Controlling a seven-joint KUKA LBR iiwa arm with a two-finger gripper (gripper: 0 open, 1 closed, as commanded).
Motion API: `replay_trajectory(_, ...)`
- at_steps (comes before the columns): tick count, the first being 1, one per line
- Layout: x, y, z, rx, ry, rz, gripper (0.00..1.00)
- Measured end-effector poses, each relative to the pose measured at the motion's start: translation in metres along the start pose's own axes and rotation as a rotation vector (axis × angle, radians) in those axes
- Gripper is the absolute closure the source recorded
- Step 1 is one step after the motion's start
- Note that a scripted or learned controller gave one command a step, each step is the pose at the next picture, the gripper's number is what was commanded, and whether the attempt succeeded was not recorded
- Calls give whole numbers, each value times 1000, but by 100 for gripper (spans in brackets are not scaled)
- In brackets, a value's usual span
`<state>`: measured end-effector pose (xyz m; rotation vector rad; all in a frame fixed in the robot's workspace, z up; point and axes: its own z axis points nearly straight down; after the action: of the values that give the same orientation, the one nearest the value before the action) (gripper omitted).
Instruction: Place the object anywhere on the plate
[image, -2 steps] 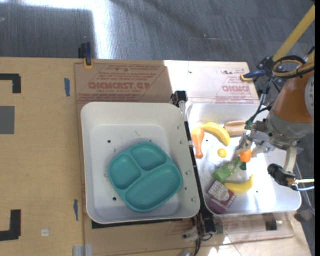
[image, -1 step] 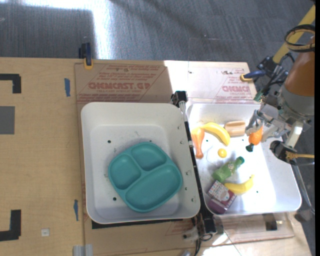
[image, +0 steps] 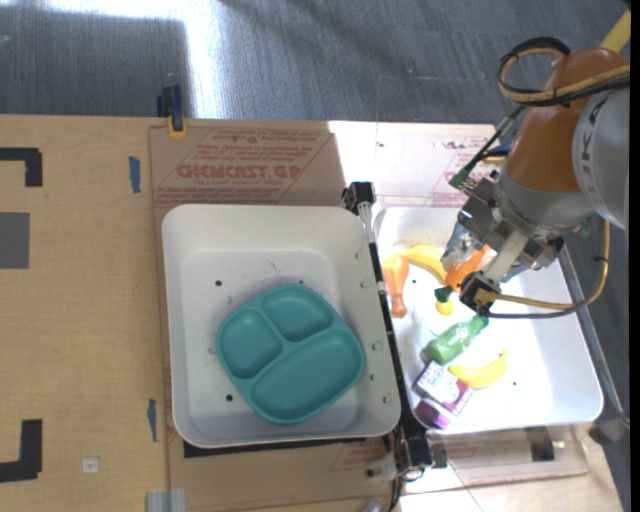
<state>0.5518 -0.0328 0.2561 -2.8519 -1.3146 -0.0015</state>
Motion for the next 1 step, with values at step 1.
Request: replay_trajectory(1,59,-77,33,10,-6,116,100)
